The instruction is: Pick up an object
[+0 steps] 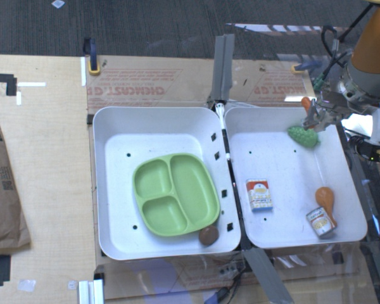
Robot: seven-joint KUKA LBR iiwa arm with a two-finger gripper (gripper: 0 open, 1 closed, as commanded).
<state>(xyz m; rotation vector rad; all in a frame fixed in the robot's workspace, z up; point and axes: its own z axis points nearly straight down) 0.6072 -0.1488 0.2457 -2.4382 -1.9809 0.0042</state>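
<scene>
In the camera view my gripper [315, 118] hangs over the far right corner of the right bin [285, 233], reaching in from the right under the arm's orange band. A green bumpy object [303, 136] lies directly beneath its tip and touches it or nearly does; whether it is gripped is hidden. Further forward in the same bin are a small red-and-white box [259, 194], an orange pear-shaped item [325, 197] and a small labelled packet [320, 221] beside it.
The left bin [114, 144] holds a green divided plate [176, 195] and a small brown round object [208, 235] at its front edge. A grey divider post [222, 68] rises between the bins at the back. A brown paper bag [3, 182] lies on the bench at far left.
</scene>
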